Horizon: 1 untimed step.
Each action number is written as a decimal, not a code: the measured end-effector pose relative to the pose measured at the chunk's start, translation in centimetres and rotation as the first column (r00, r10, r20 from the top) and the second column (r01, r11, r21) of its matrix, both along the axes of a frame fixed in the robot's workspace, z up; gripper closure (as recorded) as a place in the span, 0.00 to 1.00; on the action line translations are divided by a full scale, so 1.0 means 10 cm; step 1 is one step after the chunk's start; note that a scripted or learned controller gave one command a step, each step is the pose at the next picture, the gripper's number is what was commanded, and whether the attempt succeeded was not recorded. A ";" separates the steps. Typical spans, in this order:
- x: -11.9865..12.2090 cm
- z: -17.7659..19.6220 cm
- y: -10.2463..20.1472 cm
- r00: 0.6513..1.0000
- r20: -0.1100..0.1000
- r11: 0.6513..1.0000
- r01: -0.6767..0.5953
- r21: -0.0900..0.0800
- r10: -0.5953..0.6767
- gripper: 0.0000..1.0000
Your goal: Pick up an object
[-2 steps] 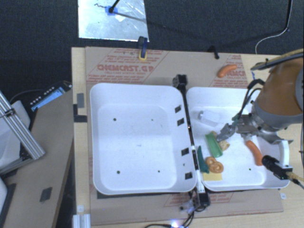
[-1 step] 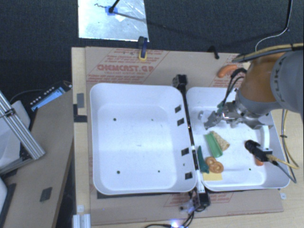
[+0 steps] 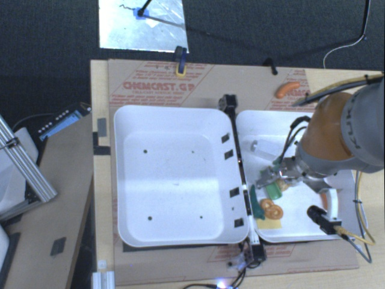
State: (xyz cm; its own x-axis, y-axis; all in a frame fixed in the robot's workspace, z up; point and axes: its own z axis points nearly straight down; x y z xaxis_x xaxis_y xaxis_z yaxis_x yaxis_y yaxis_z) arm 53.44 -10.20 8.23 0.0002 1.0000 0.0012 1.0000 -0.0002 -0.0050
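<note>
The gripper (image 3: 272, 179) hangs low in the right bin (image 3: 264, 122), just above a green object (image 3: 274, 191); whether anything is gripped cannot be told; an orange piece (image 3: 272, 210) lies just beyond, toward the bin's near edge.

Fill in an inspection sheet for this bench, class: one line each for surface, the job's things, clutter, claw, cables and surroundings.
Surface: brown board bearing two shallow white bins, the left bin and the right bin, side by side.
Job's things: small toys bunched at the right bin's lower left: a green piece, an orange ring-shaped piece and a yellow piece.
Clutter: an orange sausage-shaped toy on the board beyond the right bin; a yellow and blue clamp at the board's far edge.
Claw: claw low over the toys; too blurred to read a grasp.
Cables: black cables loop along the arm's wrist; a white cable lies on the floor.
Surroundings: dark carpet, a shiny sheet.
</note>
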 end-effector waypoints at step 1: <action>0.03 0.13 0.00 1.000 0.008 1.000 -0.003 -0.001 0.003 1.00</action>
State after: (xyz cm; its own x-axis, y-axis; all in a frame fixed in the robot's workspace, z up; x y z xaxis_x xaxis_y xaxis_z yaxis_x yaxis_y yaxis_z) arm 53.76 -10.20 9.51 -0.0024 1.0000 -0.0003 1.0000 0.0024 0.0029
